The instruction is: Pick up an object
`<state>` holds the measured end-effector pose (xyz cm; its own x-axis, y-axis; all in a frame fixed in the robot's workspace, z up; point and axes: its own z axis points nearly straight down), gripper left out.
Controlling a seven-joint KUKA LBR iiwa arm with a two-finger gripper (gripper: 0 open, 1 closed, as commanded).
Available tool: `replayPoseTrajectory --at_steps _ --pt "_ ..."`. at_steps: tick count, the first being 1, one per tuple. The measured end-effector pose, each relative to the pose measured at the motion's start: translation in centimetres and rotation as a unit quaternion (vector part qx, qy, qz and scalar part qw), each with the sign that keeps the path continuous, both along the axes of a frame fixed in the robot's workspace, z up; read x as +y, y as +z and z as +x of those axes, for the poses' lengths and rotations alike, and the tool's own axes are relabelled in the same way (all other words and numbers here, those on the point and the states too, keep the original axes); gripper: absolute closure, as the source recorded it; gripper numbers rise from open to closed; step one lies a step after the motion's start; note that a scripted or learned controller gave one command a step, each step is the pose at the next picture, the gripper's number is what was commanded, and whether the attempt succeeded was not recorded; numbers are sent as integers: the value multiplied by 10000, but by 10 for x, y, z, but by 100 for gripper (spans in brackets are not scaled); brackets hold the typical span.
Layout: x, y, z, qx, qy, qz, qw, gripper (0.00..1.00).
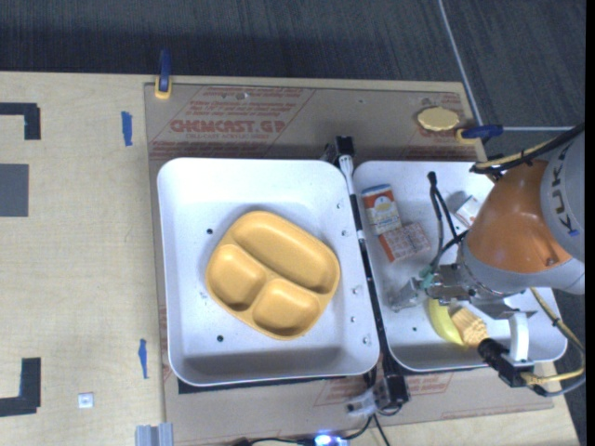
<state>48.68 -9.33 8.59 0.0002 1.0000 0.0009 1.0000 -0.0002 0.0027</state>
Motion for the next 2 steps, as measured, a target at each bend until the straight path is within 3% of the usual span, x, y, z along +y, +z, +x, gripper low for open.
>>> replayPoseTrajectory --at_steps 1,2 --pt "-1 11 1 -24 -8 -10 10000 100" --pt "75 99 49 10 7 -2 10000 100"
